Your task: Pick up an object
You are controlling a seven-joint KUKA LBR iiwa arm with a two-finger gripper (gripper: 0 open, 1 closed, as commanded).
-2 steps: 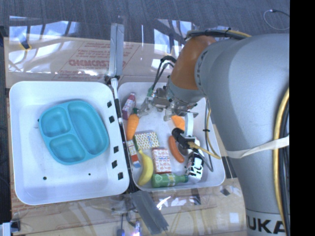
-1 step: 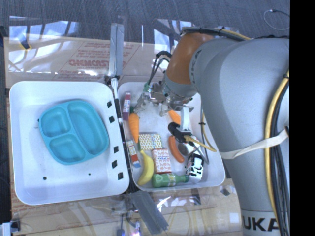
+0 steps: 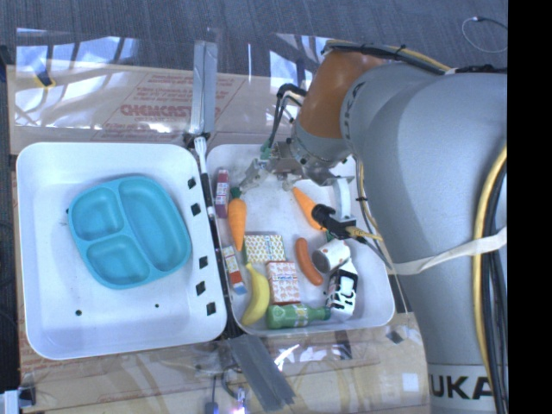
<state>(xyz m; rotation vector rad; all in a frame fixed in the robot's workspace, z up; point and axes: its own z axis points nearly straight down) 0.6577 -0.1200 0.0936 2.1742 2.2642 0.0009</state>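
arm: one grey KUKA iiwa arm [image 3: 431,197], bulky, comes in from the right side of the view
links: big rounded grey segments cover the right third; lower link runs down to the bottom edge, "UKA" lettering visible there
band: orange band [image 3: 332,93] above the wrist, upper centre, tilted toward the left
wrist: grey wrist section just below the band, angled down and left
cables: yellow and black cables run along the arm's right side, a pale strap crosses the lower link
gripper: two-finger metal gripper [image 3: 274,164] pointing down-left, low over the far end of the right-hand bin
fingers: too small and cluttered to judge
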